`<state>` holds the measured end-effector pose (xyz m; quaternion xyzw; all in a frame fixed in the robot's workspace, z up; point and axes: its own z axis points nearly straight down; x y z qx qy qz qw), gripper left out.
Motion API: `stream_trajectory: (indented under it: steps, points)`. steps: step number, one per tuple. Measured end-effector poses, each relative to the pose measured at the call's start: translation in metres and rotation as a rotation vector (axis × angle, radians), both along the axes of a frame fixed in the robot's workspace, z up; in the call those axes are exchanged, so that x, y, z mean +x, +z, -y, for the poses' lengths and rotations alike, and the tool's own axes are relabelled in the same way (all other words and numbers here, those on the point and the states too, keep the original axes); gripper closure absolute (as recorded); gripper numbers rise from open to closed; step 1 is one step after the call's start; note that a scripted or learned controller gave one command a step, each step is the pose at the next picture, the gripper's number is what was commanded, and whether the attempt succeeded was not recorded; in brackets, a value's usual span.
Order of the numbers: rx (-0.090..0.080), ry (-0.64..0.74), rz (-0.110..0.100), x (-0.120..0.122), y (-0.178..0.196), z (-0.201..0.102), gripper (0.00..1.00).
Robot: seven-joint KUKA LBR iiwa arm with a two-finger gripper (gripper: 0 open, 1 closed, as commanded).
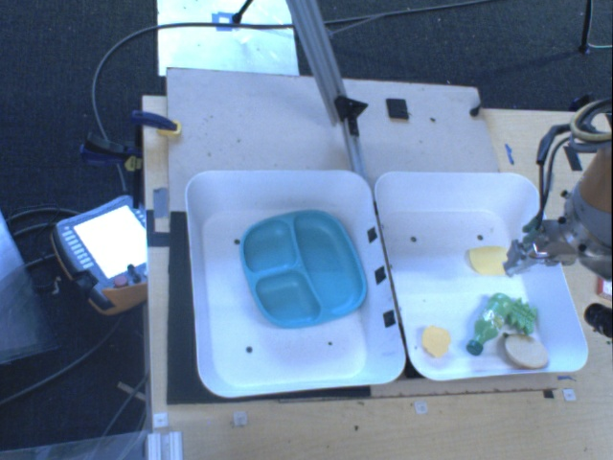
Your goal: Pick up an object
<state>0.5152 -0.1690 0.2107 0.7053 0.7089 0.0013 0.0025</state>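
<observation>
Yellow piece [487, 260], flat and rounded, lies in the right bin [450, 197] near its far right side, touching the gripper [520, 258]; whether the gripper is spread or pinching, I cannot tell.

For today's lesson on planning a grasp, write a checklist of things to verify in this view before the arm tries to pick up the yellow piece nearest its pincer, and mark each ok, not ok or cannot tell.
1. Target in sight: the yellow piece lies flat in the right bin. Ok.
2. Pincer near the target: it sits just at the piece's right edge. Ok.
3. Pincer fingers open: too blurred to judge. Cannot tell.
4. Nothing already held: cannot tell.
5. Room around the target: the green toy, tan disc and small yellow piece lie apart from it. Ok.
6. Blue divided plate out of the way in the left bin. Ok.
</observation>
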Motion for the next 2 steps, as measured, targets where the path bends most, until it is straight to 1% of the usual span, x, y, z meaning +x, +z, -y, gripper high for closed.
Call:
stream_trajectory:
  steps: [1, 2]
  points:
    - [0.003, 0.006, -0.002, -0.002, 0.012, -0.059, 1.0]
    - [0.003, 0.006, -0.003, 0.005, 0.016, -0.11, 1.0]
